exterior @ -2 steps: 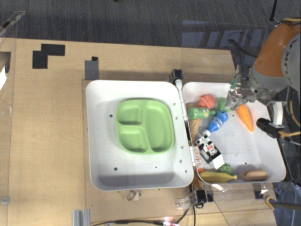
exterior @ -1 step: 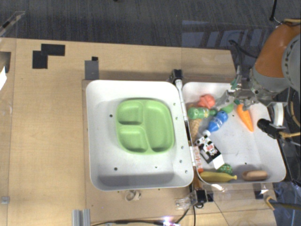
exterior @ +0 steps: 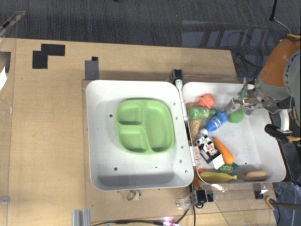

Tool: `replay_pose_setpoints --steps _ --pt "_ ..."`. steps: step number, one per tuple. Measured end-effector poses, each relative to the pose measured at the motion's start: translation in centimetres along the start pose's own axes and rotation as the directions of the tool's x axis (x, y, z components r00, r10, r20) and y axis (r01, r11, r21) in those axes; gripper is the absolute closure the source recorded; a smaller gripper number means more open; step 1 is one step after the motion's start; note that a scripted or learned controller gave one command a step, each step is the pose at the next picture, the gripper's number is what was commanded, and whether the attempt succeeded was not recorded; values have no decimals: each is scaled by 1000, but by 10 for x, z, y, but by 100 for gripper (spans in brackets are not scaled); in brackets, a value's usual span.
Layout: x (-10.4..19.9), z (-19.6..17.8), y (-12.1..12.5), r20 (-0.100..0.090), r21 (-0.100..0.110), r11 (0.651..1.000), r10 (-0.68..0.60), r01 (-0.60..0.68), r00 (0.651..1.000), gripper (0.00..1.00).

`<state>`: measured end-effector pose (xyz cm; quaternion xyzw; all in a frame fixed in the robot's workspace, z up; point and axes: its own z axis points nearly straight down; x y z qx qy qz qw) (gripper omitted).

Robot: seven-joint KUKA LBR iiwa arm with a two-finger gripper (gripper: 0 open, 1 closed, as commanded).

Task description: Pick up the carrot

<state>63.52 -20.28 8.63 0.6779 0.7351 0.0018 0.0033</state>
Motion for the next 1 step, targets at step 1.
replay_pose_setpoints --steps 1 --pt "47 -44 -87 -1 -1 998 -65 65 998 0"
